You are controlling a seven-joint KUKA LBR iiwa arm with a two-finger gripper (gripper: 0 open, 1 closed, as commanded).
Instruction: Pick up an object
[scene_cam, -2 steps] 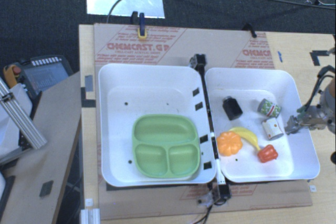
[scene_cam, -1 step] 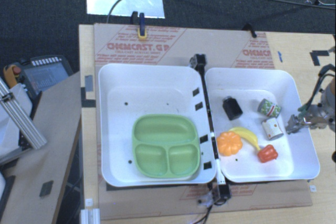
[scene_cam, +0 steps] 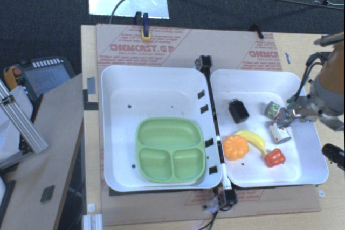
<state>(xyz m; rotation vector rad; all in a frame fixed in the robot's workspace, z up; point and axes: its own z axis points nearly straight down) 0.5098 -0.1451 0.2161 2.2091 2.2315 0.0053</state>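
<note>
A small white tube (scene_cam: 280, 133) with a dark end lies in the right bin (scene_cam: 253, 81), near its right wall, directly under the gripper (scene_cam: 287, 118). The gripper's tip sits just above the tube's upper end, close to touching it, though whether there is contact cannot be told. How far the gripper is spread cannot be told either, as its tip is small and blurred against the things beneath it.

Just up and left of the gripper lies a small green and white can (scene_cam: 273, 110), tipped on its side. Below the tube sits a red pepper (scene_cam: 275, 157), and to its left a yellow banana (scene_cam: 253, 140) curves beside an orange pumpkin-like toy (scene_cam: 235, 147), the two touching. Further up, near the bin's middle, lies a black block (scene_cam: 237, 111), well apart from the gripper.

The arm (scene_cam: 330, 86) comes in over the bin's right edge. In the left bin (scene_cam: 156, 83) rests a green divided plate (scene_cam: 171, 148).
</note>
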